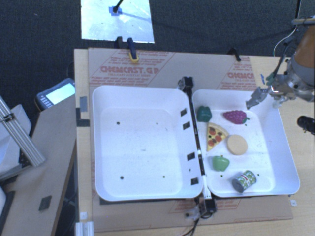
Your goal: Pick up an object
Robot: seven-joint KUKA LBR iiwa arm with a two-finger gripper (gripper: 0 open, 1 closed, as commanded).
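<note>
The tabletop [162,63] carries two shallow white bins side by side. The left bin [142,141] has nothing to grasp in it; the right bin [280,146] holds all six candidates. The arm [302,68] reaches in from the right, and its gripper [257,98] hangs over the right bin's far right corner, well above the floor and holding nothing. Whether it is open or closed cannot be told from this angle.

Among the objects, the pizza slice [215,136] is the largest. It looks like a flat, stiff plastic toy, light but hard to pinch from above, so its edges would be the only hold. The round cookie [236,145], touching or just beside the slice, is likewise flat and probably slippery. The bunch of grapes [235,116], nearest the gripper, is bumpy and rounded; its knobbly sides should give the best purchase across the narrow width. The can [244,180], lying tilted near the front edge, is rigid and smooth and may roll unless taken across its curved body. The dark green piece [204,113] near the divider and the green pepper [221,162] are small, chunky and light, and each could be squeezed across its middle. All appear to be hollow toys, not fragile.
</note>
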